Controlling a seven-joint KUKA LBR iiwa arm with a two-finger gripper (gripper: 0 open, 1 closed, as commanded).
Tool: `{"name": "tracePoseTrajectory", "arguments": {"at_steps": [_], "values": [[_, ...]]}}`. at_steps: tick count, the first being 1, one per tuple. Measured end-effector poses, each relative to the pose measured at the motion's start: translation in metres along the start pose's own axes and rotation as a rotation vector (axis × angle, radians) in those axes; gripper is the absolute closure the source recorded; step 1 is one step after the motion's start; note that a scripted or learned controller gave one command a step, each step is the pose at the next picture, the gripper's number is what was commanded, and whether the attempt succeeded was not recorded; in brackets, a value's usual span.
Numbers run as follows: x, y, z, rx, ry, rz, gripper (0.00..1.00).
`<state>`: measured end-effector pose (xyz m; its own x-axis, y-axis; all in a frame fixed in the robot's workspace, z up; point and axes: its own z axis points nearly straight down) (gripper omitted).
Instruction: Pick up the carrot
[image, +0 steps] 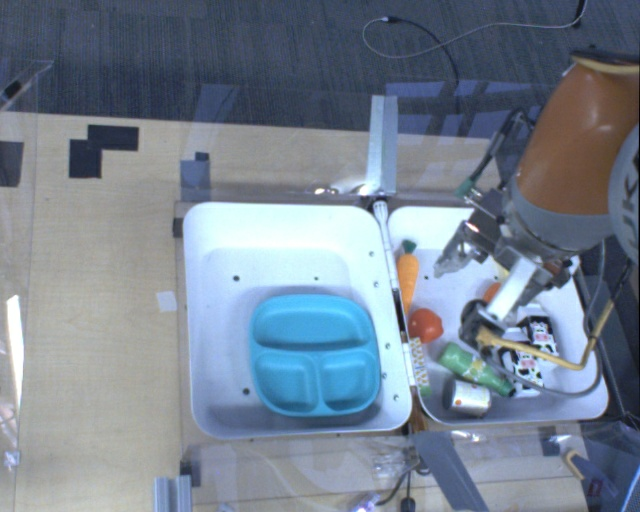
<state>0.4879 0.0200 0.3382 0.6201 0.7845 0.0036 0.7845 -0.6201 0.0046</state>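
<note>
You are looking at a surface (110, 300) carrying 2 white bins. The arm (585, 140) is covering much of the right bin (425, 230), hiding its far right corner. The left bin (215, 250) is holding a blue divided tray (315, 350). The hand (448, 262) is hanging over the right bin, apart from the carrot (408, 276); you cannot tell how open it is. The carrot is lying along that bin's left wall, a red tomato (426, 324) just nearer you. An orange thing (491, 291) is peeking out beside the wrist, too hidden to name.
</note>
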Motion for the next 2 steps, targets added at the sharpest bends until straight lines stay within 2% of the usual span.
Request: {"name": "tracePoseTrajectory", "arguments": {"at_steps": [1, 2], "values": [[0.008, 0.057, 0.155, 0.005, -0.004, 0.192, 0.00], [0.010, 0.057, 0.145, 0.005, -0.003, 0.183, 1.00]]}}
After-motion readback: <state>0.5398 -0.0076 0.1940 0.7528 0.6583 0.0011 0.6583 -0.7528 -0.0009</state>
